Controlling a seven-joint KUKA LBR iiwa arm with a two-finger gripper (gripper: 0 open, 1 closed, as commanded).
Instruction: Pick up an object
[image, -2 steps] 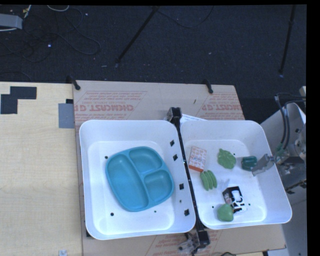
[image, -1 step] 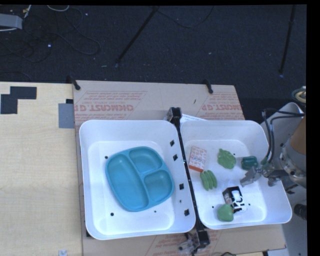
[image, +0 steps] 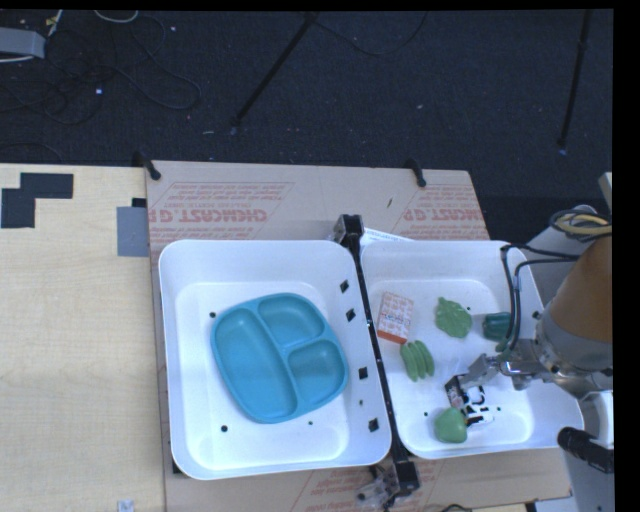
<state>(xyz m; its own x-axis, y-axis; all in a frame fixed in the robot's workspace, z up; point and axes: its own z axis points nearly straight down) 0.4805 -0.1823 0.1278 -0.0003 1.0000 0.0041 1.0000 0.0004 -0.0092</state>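
Blue divided plate (image: 278, 356) in left bin (image: 190, 270) (cardboard sheet (image: 300, 200) underneath).

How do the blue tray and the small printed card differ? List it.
The blue tray lies in the left bin; the printed card lies in the right bin. The tray is far larger than the card. The tray is plain blue with three compartments; the card is flat, white with red print. Both lie flat.

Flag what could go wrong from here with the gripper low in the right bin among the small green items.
1. The gripper sits just above the round green piece near the right bin front wall; closing may nudge it against the wall instead of grasping.
2. The ridged green item lies close by, so a sideways move might knock it.
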